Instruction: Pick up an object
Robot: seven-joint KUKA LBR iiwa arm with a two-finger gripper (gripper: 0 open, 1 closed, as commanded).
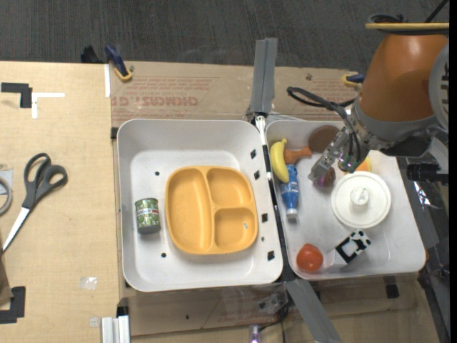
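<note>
My gripper (333, 170) hangs low in the right bin (407, 259), near its back middle, with its two fingers (320, 167) apart and nothing seen between them. A small dark purple object (326, 181) lies just under the left fingertip. Around it lie a banana (279, 161), a blue tube (289, 193), a brown object (321, 136), a bit of orange (364, 166) and a white round lidded pot (361, 199). Nearer the front are a red ball (309, 257) and a black-and-white piece (353, 246).
The left bin (136, 263) holds a yellow divided plate (212, 209) and a small green can (148, 215). Scissors (36, 184) lie on the wooden bench at far left. A grey divider bar (264, 77) runs back between the bins.
</note>
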